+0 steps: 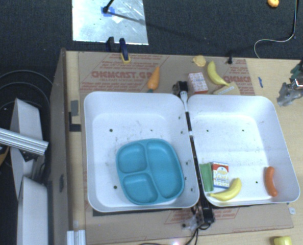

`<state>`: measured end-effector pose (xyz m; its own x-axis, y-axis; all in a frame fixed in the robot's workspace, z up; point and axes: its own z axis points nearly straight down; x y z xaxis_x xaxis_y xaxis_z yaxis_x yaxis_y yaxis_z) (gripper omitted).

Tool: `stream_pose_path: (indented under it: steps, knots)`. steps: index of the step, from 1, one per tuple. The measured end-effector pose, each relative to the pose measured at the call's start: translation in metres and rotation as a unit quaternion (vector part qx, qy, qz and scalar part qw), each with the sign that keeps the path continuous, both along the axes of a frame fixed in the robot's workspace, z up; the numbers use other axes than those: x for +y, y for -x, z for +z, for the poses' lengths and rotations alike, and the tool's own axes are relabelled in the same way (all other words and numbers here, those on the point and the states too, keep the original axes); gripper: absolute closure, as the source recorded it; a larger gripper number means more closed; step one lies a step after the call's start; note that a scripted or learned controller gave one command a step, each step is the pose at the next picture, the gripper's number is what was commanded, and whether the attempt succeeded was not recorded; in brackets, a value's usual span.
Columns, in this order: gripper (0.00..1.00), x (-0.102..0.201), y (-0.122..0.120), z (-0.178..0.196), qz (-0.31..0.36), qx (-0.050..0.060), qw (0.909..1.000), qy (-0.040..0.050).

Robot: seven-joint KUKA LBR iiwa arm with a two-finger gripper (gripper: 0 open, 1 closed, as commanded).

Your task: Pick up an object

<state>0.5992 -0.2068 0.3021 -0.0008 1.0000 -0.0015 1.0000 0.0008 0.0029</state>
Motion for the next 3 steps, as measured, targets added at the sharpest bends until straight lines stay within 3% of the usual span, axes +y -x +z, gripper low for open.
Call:
stream_pose_path:
  steps: [1, 2, 3]
  knots:
    - [1.0, 0.012, 0.036, -0.001, 0.0, 0.001, 1.0, -0.0009]
    - [1.0, 0.001, -0.008, 0.034, 0.002, -0.003, 1.0, 0.0008]
    - [1.0, 0.001, 0.019, 0.031, 0.0, 0.001, 1.0, -0.0007]
